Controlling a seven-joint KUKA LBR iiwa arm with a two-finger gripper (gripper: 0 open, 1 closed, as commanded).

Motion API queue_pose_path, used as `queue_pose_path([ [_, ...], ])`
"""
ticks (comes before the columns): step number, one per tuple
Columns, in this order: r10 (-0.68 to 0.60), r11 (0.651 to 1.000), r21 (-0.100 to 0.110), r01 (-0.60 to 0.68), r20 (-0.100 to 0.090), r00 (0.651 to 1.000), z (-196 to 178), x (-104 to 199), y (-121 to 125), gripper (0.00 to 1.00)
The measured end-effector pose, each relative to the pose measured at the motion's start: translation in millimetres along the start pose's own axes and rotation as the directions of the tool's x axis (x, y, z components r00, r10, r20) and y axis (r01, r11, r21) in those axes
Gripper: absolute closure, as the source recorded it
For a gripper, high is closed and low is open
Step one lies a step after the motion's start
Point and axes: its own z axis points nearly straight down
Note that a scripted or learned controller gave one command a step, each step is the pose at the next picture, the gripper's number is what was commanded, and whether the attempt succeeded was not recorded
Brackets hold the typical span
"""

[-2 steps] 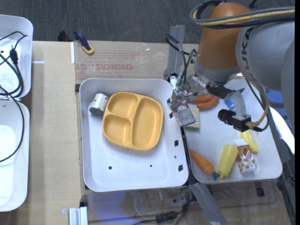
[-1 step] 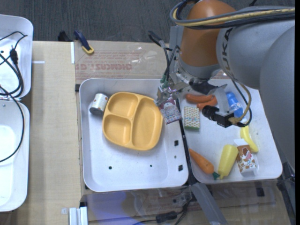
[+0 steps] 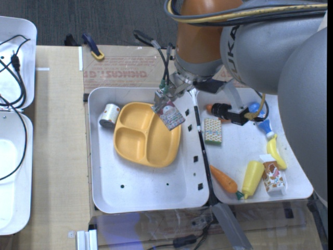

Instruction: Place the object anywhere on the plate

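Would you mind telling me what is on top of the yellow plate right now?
A small grey packet hangs over the yellow plate's upper right rim, at the gripper. Whether it touches the plate is unclear; it covers the rim beneath.

Two bins side by side, plate in the left one

The yellow three-compartment plastic plate [image 3: 145, 139] lies in the left white bin [image 3: 104, 186]; a small metal can [image 3: 109, 114] sits just left of it; the orange toy carrot [image 3: 225, 179] lies in the right white bin [image 3: 296, 186].
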Motion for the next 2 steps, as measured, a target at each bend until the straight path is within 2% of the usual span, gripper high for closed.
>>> queue_pose_path([
  [1, 0.187, 0.982, 0.003, -0.187, -0.001, 0.982, -2.6, -4.9, -38.1, 1.00],
  [2, 0.187, 0.982, 0.003, -0.187, -0.001, 0.982, -2.7, -4.9, -38.1, 0.00],
])
